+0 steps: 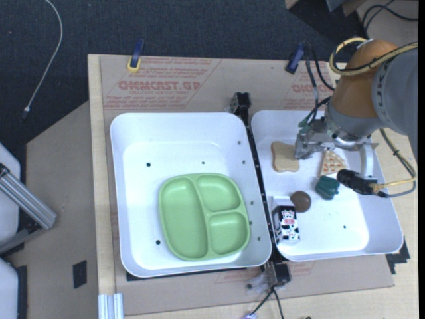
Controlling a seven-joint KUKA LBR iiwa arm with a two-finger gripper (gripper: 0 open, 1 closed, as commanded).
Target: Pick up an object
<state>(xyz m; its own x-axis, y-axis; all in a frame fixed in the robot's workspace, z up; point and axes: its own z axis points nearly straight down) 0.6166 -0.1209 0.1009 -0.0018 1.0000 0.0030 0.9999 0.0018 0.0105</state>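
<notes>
- Near edge of the right bin [345, 241]: a small black-and-white box [287, 224] with a cow-like print, lying by the bin's left wall at lower centre-right of the frame.
- Just above it, a round brown lump [301, 201], smooth and dull.
- To its right, a teal block [327, 187], chunky and matte, with a black cable end just beside it.
- Gripper [307, 142], right of centre: metal, angled down over the upper part of the right bin, right at the top-right edge of the tan slab [285, 158]; how wide it stands I cannot tell, and nothing is seen held.
- The tan slab is flat, bread-shaped, pale.
- A speckled orange wedge [331, 162] lies just right of the gripper, partly under the wrist.
- Left bin [133, 145]: a glossy green plate [203, 215] with three sections, in the lower middle.
- Both bins rest on a brown board [166, 85] with red print, held by clips at the far edge.
</notes>
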